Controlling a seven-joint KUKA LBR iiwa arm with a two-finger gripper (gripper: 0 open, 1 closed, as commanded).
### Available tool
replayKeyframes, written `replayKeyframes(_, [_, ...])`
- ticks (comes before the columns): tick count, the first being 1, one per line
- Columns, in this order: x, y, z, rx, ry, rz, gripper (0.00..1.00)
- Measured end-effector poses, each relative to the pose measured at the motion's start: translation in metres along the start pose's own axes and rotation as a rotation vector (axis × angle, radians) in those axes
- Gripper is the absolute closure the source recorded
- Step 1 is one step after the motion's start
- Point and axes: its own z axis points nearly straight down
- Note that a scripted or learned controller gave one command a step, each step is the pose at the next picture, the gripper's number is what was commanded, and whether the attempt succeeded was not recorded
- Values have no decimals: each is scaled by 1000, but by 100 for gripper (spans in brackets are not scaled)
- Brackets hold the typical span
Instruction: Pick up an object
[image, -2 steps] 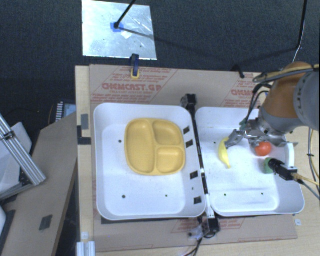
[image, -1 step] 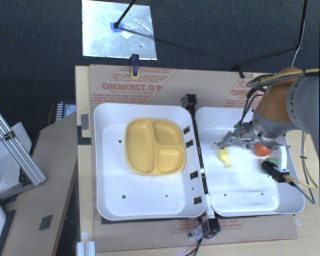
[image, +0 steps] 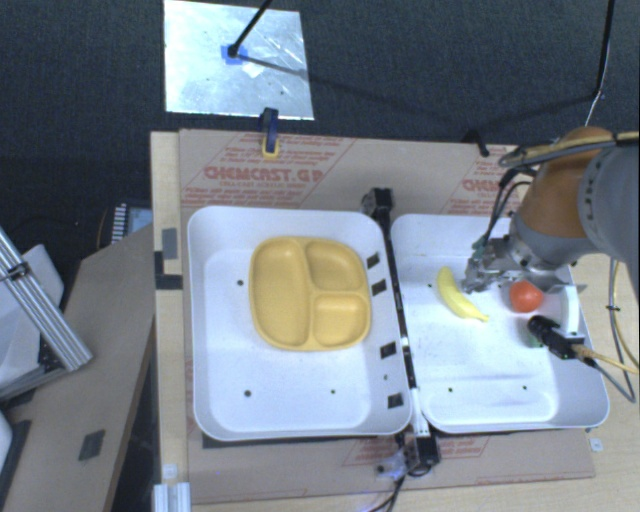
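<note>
Right bin (image: 500, 405), your inventory: banana (image: 458, 296) lying left of centre; gripper (image: 480, 275) just beside its upper end, finger state cannot be told; red-orange ball (image: 526, 296) nearby. Left bin (image: 215, 330): yellow divided plate (image: 308, 292).

Dark carpeted floor (image: 80, 90), shiny metal sheet (image: 238, 58) lying on it, cardboard-topped bench (image: 300, 165), aluminium rail (image: 35, 310) at left.

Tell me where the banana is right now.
The banana lies in the right bin, in its upper middle, just left of the gripper and the small red-orange ball.
</note>
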Motion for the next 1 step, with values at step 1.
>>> replayKeyframes(1, [-5, 8, -46, 14, -4, -1, 100])
